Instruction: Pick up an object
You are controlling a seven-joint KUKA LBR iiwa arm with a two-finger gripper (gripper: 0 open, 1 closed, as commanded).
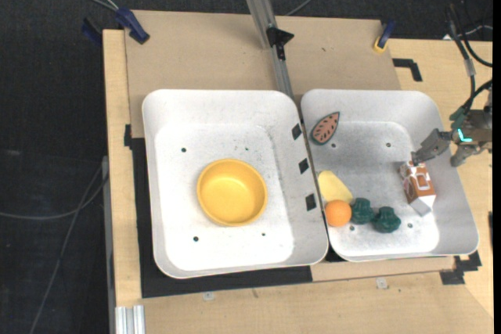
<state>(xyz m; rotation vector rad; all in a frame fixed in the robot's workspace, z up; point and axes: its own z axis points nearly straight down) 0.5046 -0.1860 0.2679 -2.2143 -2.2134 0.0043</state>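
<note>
Grey pincer at the right bin's edge

Most of the arm is cut off at the right border. The gripper reaches in low over the right bin, its two fingers spread apart with nothing between them. An orange-and-white carton lies just below and left of it

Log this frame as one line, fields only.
gripper: right bin's right rim, above box | nothing between fingers | left bin: bowl | right bin: box, orange, leaf
</note>
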